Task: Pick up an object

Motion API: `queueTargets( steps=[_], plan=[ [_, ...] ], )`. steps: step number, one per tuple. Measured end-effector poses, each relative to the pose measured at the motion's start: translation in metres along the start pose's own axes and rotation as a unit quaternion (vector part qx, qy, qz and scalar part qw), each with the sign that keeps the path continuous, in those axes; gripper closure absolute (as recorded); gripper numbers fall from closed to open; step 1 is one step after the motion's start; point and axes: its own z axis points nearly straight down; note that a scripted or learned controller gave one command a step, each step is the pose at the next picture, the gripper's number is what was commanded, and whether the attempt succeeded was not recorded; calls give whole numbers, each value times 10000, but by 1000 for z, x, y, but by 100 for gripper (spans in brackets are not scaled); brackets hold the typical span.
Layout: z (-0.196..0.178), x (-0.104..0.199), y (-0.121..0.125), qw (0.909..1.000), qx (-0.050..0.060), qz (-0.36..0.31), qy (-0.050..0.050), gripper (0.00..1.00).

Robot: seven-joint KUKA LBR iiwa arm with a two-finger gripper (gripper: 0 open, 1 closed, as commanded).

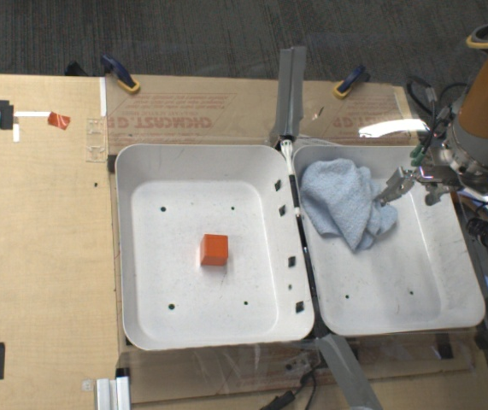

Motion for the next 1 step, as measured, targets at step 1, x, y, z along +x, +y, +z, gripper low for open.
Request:
queueTargets(
  steps=[1],
  plan=[
    [88, 40, -12, 10000, 5, -10, 2, 0]
  ],
)
